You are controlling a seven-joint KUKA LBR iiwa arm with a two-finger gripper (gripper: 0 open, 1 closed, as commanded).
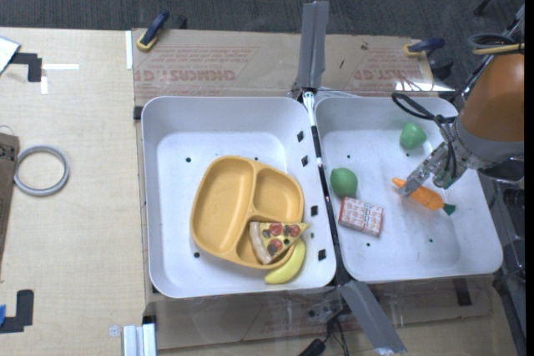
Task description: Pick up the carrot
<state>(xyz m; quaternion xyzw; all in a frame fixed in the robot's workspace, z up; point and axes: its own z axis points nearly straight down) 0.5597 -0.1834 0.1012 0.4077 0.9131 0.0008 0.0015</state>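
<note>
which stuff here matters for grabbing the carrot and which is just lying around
For the job: carrot, gripper, right bin.

Lying about: two green balls, small box, yellow plate, pizza slice, banana, tape roll.

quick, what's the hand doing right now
hand: down at the carrot in the right bin; open or shut cannot be told.

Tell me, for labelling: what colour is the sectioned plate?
Yellow; the plate shows clearly in the camera view.
</note>
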